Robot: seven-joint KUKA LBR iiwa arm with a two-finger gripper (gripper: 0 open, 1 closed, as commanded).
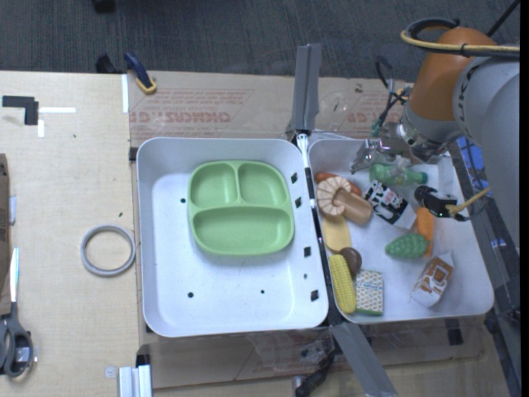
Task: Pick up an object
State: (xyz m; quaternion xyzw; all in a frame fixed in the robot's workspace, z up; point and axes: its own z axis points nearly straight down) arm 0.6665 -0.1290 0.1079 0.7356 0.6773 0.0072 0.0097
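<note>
While the arm (pixel 488 89) hung over the right bin (pixel 471 304), the step in hand appeared to be the approach to a grasp, with nothing yet lifted. The pincer (pixel 376 151) stood low at the bin's 12 o'clock end, just beside a green bottle-like item (pixel 399 174) lying on its side. Whether the pincer was spread or pressed together could not be told, as its metal parts were small and blurred against the bin wall. No object was seen between them.

Candidate objects lay crowded in the right bin: a black-and-white packet (pixel 386 201) near centre, a tan round toy (pixel 335 197) towards 9 o'clock, a corn cob (pixel 342 283) at 7 o'clock, a green cone-shaped toy (pixel 407 246) and a brown-and-white carton (pixel 434 280) towards 4 o'clock. The left bin (pixel 165 288) held a green divided plate (pixel 241 208).

Judged from this layout, the next move called for a short descent onto the green bottle-like item, then closure and a straight lift clear of neighbouring items.

The arm entered from 3 o'clock, its orange band (pixel 442 73) above the wrist, which was angled downward towards 9 o'clock. A grey ring (pixel 108 249) lay on the surface, well apart.
</note>
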